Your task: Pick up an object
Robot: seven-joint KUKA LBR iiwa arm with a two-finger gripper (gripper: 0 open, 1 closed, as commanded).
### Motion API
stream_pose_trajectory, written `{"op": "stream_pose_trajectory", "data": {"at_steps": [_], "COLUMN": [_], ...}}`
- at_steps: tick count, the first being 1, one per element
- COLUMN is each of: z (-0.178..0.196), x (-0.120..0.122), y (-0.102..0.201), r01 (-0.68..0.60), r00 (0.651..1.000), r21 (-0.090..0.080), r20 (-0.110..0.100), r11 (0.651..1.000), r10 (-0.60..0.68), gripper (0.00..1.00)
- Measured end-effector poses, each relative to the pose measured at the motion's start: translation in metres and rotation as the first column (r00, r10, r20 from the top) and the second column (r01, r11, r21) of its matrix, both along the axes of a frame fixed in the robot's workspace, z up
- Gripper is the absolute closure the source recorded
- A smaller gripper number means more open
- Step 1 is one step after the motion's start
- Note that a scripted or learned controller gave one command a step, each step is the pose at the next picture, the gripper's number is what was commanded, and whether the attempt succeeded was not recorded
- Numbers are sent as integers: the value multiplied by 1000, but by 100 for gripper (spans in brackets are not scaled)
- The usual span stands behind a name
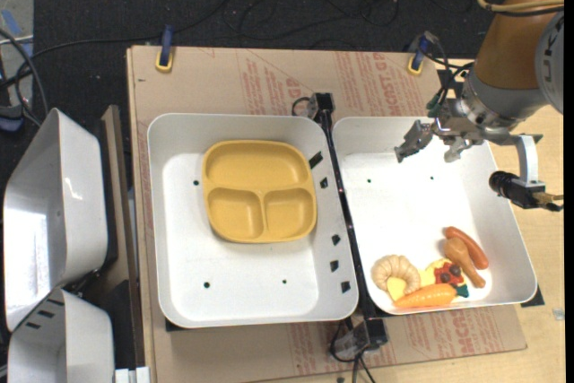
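While the end effector (433, 140) hangs spread wide, holding nothing, over the right bin (395, 202), we note toy food (435, 274) in its near corner.

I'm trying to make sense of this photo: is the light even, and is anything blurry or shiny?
In the camera view the light is soft and fairly even; the yellow tray and toy food look sharp, with faint shadows. The white bins are bright, with mild glare on the tilted bin at left. The gripper looks slightly soft; the arm's orange band shows a sheen.
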State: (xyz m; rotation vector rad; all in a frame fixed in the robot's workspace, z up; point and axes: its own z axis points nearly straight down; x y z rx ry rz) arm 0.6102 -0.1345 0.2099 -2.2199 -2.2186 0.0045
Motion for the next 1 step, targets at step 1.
{"op": "stream_pose_trajectory", "data": {"at_steps": [1], "z": [-62], "x": [-7], "y": [3], "r01": [1], "r00": [1000], "r21": [1], "r20": [-2], "r11": [1000], "r10": [-1], "gripper": [0]}}
